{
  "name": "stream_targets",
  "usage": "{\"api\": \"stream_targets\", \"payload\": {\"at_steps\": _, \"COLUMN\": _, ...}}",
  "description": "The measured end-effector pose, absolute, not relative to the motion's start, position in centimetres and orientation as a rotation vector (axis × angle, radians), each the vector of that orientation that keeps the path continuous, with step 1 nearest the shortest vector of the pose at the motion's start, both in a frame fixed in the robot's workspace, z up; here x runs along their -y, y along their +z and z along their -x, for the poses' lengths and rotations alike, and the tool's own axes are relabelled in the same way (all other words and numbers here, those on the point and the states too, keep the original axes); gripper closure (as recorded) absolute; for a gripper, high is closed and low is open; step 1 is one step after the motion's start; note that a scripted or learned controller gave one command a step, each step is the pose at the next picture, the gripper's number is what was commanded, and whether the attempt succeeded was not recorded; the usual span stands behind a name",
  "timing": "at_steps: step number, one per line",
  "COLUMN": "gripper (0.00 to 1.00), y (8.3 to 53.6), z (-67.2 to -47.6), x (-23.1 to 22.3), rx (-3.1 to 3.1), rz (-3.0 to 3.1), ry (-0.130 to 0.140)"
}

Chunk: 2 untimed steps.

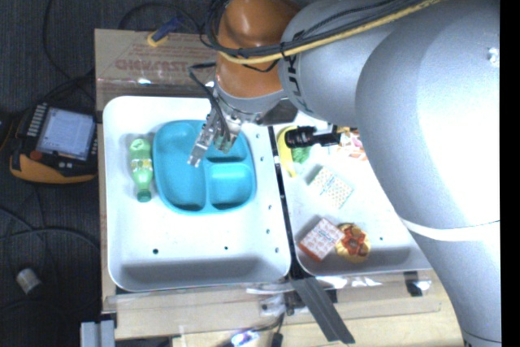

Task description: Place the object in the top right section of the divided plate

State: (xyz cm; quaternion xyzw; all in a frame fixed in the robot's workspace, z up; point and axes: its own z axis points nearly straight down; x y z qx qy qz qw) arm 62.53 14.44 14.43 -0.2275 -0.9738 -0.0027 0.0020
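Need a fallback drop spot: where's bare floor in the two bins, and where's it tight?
Widest: left bin floor between the blue plate and the near wall. Smaller: far-left corner beyond the green bottle. Crowded: gripper over the plate's upper right; right bin scattered with packets.

1. White bins: 2. Left bin [162, 256]; right bin [382, 203] at its 3 o'clock.
2. Blue divided plate [183, 179]: 1, in the left bin.
3. Green bottle [141, 166]: 1, at the plate's 9 o'clock.
4. Right bin, what can be counted:
   - pale dotted packet [331, 187]: 1
   - red-and-white box [321, 238]: 1, at the packet's 6 o'clock
   - red-and-yellow packet [354, 242]: 1, at the box's 3 o'clock
   - yellow item [284, 144]: 1, at the bin's 11 o'clock, kind unclear
5. Off the bins:
   - screen unit [57, 138]: 1, at the left bin's 9 o'clock
   - cardboard sheet [146, 57]: 1, at 12 o'clock
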Motion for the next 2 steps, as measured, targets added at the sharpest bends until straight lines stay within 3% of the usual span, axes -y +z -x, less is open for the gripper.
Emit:
{"api": "stream_targets", "payload": {"at_steps": 1, "gripper": 1.0, "y": 18.3, "z": -57.1, "x": -2.7, "rx": 3.057, "rz": 0.724, "ry": 0.003}}
{"api": "stream_targets", "payload": {"at_steps": 2, "gripper": 1.0, "y": 18.4, "z": -64.5, "x": -4.1, "rx": 3.118, "rz": 0.397, "ry": 0.002}}
